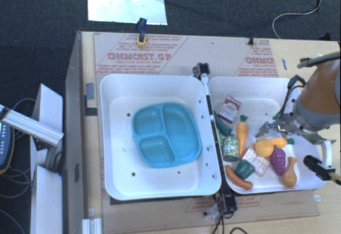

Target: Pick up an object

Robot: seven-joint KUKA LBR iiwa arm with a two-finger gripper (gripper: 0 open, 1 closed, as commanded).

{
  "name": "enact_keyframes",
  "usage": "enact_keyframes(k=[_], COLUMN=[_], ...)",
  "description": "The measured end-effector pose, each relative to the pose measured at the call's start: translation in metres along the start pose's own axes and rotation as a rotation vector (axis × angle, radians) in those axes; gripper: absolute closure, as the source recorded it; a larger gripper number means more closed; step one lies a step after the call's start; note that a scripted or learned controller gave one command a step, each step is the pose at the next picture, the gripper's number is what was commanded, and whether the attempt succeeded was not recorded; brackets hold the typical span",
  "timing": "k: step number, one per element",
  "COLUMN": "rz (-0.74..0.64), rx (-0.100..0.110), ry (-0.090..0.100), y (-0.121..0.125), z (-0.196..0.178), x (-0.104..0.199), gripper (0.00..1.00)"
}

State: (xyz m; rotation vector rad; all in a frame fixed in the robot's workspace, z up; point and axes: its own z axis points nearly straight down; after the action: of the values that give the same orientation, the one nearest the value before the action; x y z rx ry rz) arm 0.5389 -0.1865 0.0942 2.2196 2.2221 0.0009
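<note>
The right bin (266, 91) holds a heap of toy food. In it lie a red and white box (230, 109), a carrot (242, 134), a green can (230, 148), a yellow lemon (263, 148), purple grapes (277, 160), a drumstick (290, 172) and a sausage (238, 178). My gripper (272, 130) reaches in from the right and hangs low over the bin's middle, just above the lemon and a small orange piece (279, 142). Nothing is seen held in it.
The left bin (117, 174) carries a blue divided plate (165, 134). A black ridge (210, 121) separates the two bins. The grey and orange arm (319, 99) covers the right bin's right side. A black part (318, 167) sticks out near the drumstick.
</note>
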Motion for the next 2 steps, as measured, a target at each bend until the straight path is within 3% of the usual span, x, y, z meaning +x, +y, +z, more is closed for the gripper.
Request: enact_keyframes(k=[1, 2], rz=[-0.004, -0.001], rx=[-0.004, -0.014], ry=[0.001, -0.003], y=[0.058, 0.04], z=[-0.048, 0.005], x=[0.073, 0.091], gripper=[0.0, 0.0])
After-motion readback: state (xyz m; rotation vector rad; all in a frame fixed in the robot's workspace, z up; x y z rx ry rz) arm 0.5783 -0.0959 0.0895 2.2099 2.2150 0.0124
